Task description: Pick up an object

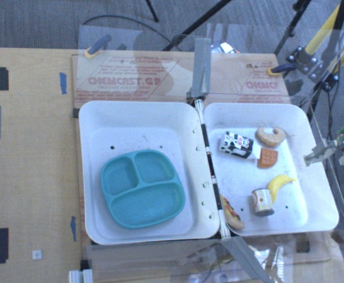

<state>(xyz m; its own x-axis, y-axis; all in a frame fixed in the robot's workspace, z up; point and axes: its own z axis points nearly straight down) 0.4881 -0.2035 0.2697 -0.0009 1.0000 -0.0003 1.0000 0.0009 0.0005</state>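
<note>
The right bin (313, 214) holds several small objects. A black-and-white cow-patterned box (237, 144) lies near its back left. A tan ring-shaped pastry (270, 136) sits to the right of the box, with an orange waffle piece (267, 157) just in front of it. Toward the front, a yellow banana (279, 184) lies beside a small metal can (262, 201) on its side. A hot-dog-like toy (232, 213) rests against the bin's front left wall.
The left bin (95, 122) holds a teal divided plate (141, 187). A grey divider bar (201, 69) runs between the bins at the back. A grey metal bracket (322, 153) pokes over the right bin's right rim, with stands and cables behind it.
</note>
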